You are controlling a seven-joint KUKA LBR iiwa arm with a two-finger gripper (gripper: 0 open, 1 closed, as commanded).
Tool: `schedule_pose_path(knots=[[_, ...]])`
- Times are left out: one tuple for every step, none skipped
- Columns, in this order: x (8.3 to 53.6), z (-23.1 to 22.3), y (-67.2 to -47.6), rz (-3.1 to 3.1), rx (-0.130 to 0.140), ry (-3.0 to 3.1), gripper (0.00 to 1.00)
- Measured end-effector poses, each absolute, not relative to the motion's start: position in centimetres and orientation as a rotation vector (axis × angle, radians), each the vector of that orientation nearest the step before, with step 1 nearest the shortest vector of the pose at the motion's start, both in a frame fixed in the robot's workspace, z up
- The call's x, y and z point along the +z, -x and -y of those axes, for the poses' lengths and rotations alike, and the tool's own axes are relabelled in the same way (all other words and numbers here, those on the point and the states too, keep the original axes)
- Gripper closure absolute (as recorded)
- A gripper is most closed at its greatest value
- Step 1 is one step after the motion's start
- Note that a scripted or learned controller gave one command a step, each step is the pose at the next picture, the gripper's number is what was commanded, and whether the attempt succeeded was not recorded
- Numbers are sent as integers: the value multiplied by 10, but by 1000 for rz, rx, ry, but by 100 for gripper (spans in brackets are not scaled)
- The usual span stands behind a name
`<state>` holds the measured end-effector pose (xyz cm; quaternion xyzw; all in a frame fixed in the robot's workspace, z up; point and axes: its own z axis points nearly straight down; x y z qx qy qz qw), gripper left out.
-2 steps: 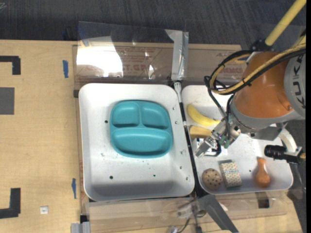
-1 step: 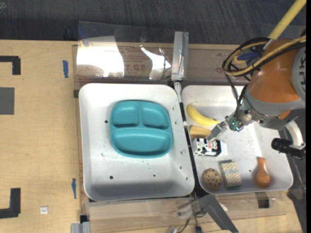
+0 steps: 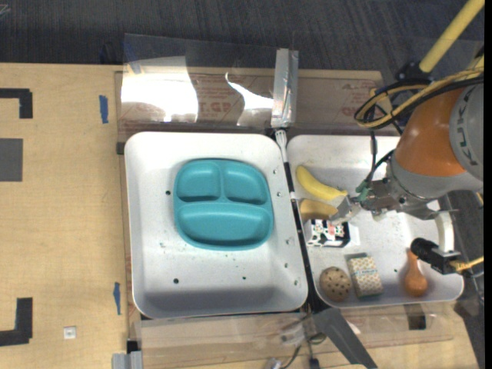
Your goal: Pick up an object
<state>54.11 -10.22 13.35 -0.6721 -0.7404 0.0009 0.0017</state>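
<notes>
The end effector (image 3: 355, 203) was seen lowered at the banana (image 3: 317, 183), just to its left (jaw state could not be told); a closing grasp seemed needed next.

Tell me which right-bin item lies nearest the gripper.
The banana: its end nearly meets the gripper. The cookie, the patterned block and the pear lie farther down.

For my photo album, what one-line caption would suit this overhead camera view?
Robot arm reaching over a bin of toy food near a banana, teal divided plate alongside.
</notes>
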Motion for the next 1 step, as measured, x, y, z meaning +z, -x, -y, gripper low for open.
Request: schedule_pose_path(knots=[[90, 105, -584, 2247, -10, 2204, 0]])
